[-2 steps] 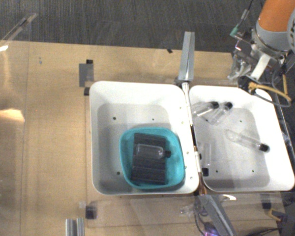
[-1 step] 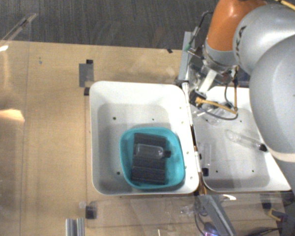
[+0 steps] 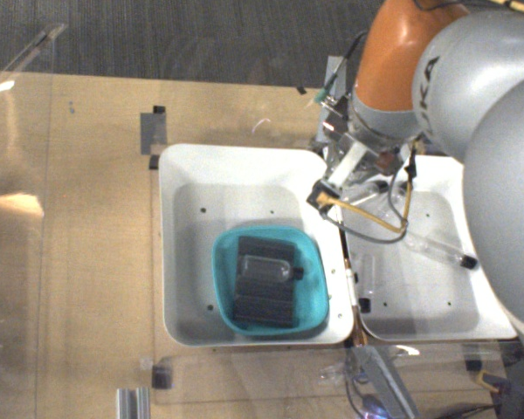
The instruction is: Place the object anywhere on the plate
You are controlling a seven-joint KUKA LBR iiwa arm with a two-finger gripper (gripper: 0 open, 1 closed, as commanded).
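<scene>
Claw (image 3: 363,169) hangs by the bin (image 3: 182,234) rim, apart from plate (image 3: 313,260) and object (image 3: 265,291).

The one marking that can be made out is dark lettering (image 3: 431,70) on the grey casing of the arm (image 3: 480,103), at the far right of the scene, just beside the orange band (image 3: 400,51). It runs up the casing at a slant, and only a couple of bold block letters show. The first looks like a K; the rest is too blurred to read surely. The teal plate (image 3: 313,297) in the left bin (image 3: 188,260) and the black object (image 3: 264,291) on it show no readable print.
</scene>
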